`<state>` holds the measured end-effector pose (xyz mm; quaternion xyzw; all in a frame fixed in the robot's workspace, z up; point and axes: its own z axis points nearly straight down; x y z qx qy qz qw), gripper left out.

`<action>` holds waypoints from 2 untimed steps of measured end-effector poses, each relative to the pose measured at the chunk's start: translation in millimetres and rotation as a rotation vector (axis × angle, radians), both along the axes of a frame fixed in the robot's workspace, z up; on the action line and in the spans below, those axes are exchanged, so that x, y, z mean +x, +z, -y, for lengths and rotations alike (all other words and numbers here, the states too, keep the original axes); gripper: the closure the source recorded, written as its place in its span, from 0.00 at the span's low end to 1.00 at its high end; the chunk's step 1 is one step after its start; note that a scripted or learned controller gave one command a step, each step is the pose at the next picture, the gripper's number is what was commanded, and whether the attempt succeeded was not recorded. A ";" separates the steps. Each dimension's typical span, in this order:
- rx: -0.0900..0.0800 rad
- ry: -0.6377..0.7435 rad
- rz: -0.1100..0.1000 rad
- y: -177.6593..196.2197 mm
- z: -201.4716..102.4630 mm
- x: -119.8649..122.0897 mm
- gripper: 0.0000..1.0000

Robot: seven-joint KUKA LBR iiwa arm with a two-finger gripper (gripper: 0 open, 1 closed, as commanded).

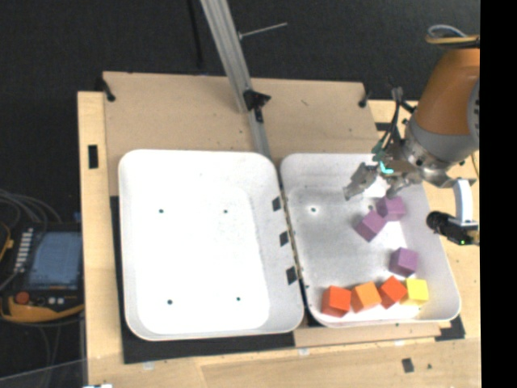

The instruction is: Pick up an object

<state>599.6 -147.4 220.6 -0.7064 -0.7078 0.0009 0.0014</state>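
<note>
My two-finger gripper [376,183] hangs with jaws apart, gripping nothing, just above two small purple foam cubes [381,217], lying corner-to-corner, slanting up-right.

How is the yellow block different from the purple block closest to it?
The yellow block is bright yellow; the purple block nearest it is violet. The yellow block sits at the end of a row, touching a red-orange block, while the purple block stands alone. The yellow block lies by the bin's near rim; the purple one sits further in. Both are small cubes of similar size in the right bin.
</note>
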 end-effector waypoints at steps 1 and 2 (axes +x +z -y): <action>-0.001 0.000 0.005 2.4 0.0 0.9 0.00; -0.003 -0.003 0.000 -49.2 11.2 -3.6 0.00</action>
